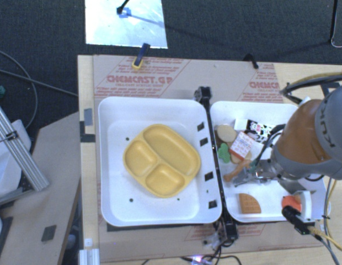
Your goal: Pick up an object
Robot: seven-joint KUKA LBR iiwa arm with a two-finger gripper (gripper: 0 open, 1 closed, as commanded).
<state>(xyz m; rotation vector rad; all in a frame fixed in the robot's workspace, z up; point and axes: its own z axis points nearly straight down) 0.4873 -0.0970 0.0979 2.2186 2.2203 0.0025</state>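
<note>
pick not yet done. gripper [248, 175] is low in the right bin [270, 216], near its left wall; whether its claw is open or closed, i cannot tell. candidate objects there: red-white packet [242, 144], waffle piece [249, 203] near the front edge. yellow divided tray [161, 159] sits mid left bin [113, 148]. grasp and lift remain.

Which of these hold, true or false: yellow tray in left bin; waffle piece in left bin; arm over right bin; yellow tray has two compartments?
1. The yellow tray lies in the left bin. True.
2. The waffle piece is in the left bin. False: it lies in the right bin.
3. The arm hangs over the right bin. True.
4. The yellow tray has two compartments. False: three.
</note>
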